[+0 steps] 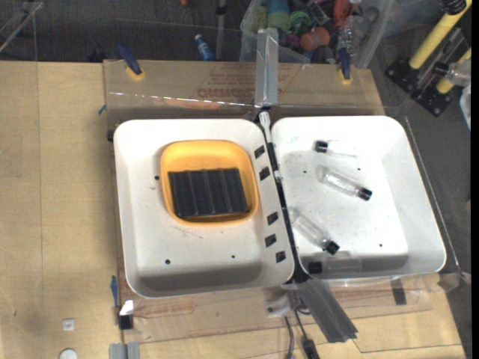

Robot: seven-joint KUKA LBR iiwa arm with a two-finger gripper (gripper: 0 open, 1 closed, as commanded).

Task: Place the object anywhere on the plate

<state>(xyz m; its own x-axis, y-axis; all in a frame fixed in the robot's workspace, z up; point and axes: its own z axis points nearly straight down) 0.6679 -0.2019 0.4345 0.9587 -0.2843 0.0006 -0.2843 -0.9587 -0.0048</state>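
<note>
An orange-yellow plate (206,152) with rounded corners lies in the left bin (138,223). A black ridged rectangular object (207,192) rests flat on the plate, covering its middle and near part. In the right bin (400,215) lie three clear tubes with black caps. One (334,149) is near the back, one (344,183) is in the middle, and one (312,232) is close to the divider at the front.
A divider (273,200) with black clips runs between the two bins. Behind the bins stand a clear panel (224,84) and a box of coloured toys (310,10). A yellow and black stand (438,28) is at the back right.
</note>
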